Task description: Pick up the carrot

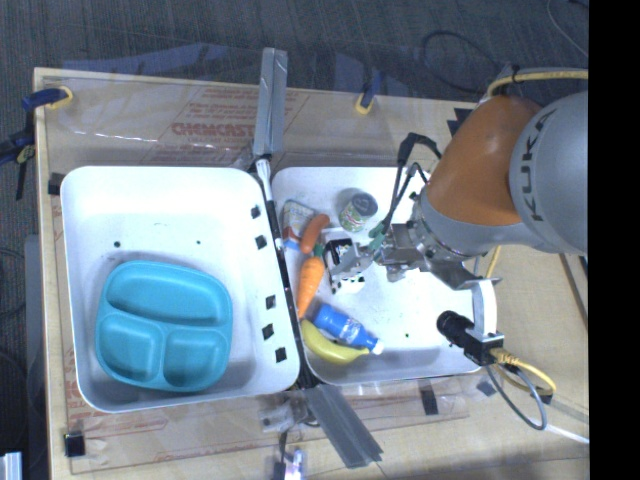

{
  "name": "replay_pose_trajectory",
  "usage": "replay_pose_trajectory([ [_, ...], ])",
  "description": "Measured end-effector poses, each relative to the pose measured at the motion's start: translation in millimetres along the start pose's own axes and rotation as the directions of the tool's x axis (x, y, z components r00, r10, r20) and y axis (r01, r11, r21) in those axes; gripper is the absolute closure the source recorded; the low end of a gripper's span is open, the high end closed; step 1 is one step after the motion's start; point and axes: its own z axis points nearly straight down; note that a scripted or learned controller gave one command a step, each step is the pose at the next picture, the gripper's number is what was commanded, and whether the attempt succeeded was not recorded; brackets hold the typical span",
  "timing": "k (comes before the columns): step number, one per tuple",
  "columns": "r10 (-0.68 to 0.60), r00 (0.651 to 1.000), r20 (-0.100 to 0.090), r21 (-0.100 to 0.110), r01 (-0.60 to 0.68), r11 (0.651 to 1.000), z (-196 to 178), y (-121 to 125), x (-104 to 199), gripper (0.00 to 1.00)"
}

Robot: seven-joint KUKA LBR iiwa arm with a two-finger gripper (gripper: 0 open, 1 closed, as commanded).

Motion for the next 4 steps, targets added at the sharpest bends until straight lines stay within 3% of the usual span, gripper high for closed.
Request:
replay_pose_trajectory([
  [1, -0.192, 0.981, 0.003, -0.007, 0.192, 0.981, 86, 38, 18, 0.0],
  [2, -0.199, 0.98, 0.025, -0.035, 0.2, 0.979, 119, 52, 5, 0.0],
  [3, -0.209, 0.978, 0.022, -0.026, 0.21, 0.977, 120, 58, 5, 0.0],
  [4, -0.319, 0.948, 0.012, -0.026, 0.319, 0.947, 120, 75, -10, 0.0],
])
